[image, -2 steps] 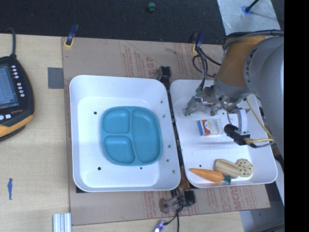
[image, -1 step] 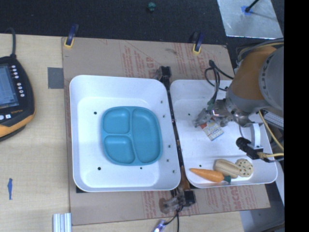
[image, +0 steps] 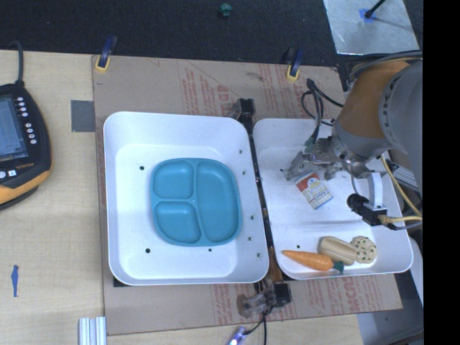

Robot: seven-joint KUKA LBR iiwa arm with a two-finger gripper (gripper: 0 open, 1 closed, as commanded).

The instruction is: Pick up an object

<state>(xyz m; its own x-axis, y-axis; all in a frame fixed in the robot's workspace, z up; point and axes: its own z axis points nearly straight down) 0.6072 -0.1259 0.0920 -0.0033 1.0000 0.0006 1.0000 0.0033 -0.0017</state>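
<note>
In the right bin (image: 280,139) my gripper (image: 300,165) hangs low at the upper middle, its metal fingers pointing left. Just below and right of the fingertips lies a small white and red carton (image: 315,191), tilted. Nothing shows between the fingers. Along the bin's front edge lie an orange carrot (image: 309,260), a tan bread-like piece (image: 339,250) and a spotted cookie (image: 364,249).
The left bin (image: 129,257) holds a blue divided plate (image: 195,201). A teach pendant (image: 20,141) rests on the bench at far left. The grey arm with its orange band (image: 374,99) fills the right bin's upper right corner.
</note>
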